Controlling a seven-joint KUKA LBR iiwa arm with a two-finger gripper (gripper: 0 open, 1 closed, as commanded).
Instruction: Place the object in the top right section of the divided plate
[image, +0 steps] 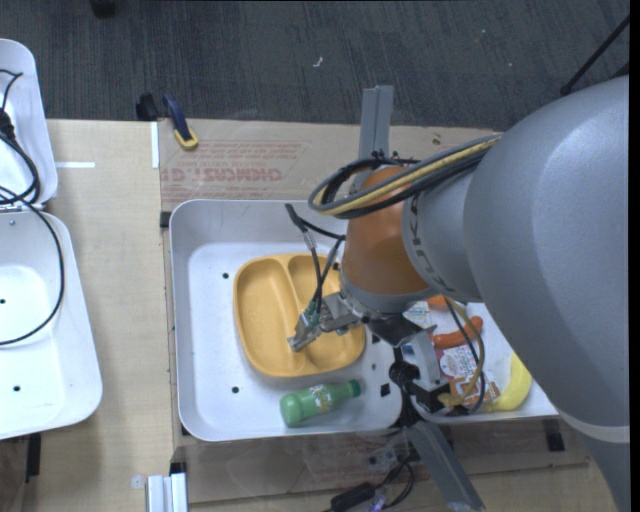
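A yellow divided plate (262, 312) lies in the middle of the white bin (200, 330). It has one large section on the left and two smaller sections on the right, one at the top and one at the bottom. My gripper (303, 336) hangs low over the plate, near the ridge between the large section and the bottom right one. The orange wrist band and grey arm hide much of the plate's right side. I make out no object at the gripper's tip. A green bottle (318, 401) lies on its side just below the plate.
At the bin's right end lie a banana (516, 386), an orange sausage-like piece (458, 336) and a printed packet (462, 366), partly under the arm. A second white bin (40, 330) with a black cable stands on the left.
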